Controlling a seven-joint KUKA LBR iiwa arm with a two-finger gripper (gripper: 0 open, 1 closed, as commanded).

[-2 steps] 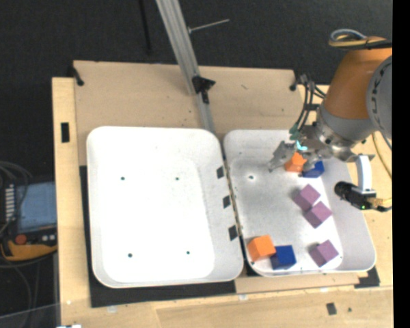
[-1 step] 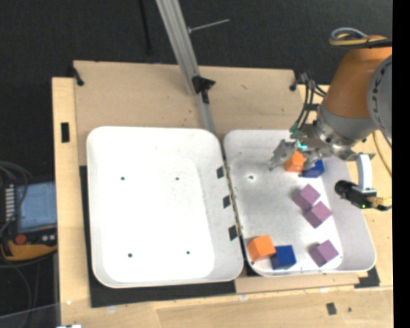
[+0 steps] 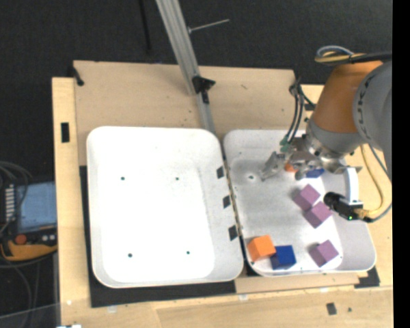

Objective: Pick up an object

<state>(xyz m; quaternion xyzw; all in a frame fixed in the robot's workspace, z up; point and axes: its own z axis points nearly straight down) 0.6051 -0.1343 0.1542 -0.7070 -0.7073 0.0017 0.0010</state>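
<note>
- Objects lie loose in the right bin [image 3: 260,149]: two purple blocks [image 3: 311,205], a third purple one [image 3: 323,252], an orange block [image 3: 261,247] touching a blue block [image 3: 283,257].
- Hand [image 3: 277,166] hovers over the bin's upper part, fingers spread, pinching nothing.
- Judged from this, no pick is made yet; descent, closing and lift all remain.

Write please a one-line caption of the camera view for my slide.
KUKA arm's gripper hovers over the right bin holding purple blocks, an orange block and a blue block.
</note>
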